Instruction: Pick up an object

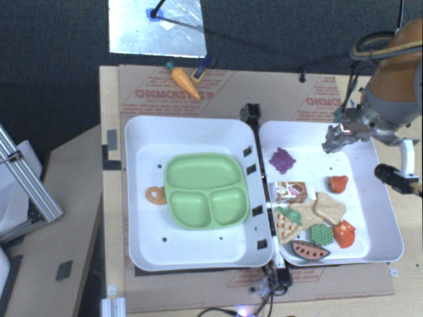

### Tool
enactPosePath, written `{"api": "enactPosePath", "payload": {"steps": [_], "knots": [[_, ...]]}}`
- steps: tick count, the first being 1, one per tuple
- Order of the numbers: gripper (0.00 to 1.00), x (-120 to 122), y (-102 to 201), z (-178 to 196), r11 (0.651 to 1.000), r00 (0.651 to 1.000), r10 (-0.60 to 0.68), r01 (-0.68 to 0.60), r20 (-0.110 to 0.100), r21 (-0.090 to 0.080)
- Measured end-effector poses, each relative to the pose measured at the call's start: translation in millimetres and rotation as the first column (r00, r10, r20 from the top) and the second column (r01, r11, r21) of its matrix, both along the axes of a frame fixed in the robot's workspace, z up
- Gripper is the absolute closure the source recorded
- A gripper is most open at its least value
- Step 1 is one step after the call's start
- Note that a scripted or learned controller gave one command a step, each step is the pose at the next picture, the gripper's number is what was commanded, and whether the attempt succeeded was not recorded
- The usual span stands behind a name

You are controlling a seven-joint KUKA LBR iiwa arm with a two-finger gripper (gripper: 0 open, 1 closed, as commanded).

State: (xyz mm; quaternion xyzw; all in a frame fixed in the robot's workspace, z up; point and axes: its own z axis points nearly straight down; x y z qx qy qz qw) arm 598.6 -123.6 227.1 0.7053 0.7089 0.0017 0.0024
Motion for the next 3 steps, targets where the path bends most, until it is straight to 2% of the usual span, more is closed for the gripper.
{"api": "enactPosePath", "payload": {"steps": [1,2,3], "knots": [[1.0,-11,48,9,1.0,1.0,0.004,-0.004,-0.005,0.003],[1.0,-29,91,-2,1.0,1.0,0.003,-0.003,-0.007,0.002],[1.0,-37,145,4,1.0,1.0,0.005,-0.005,-0.005,0.004]]}}
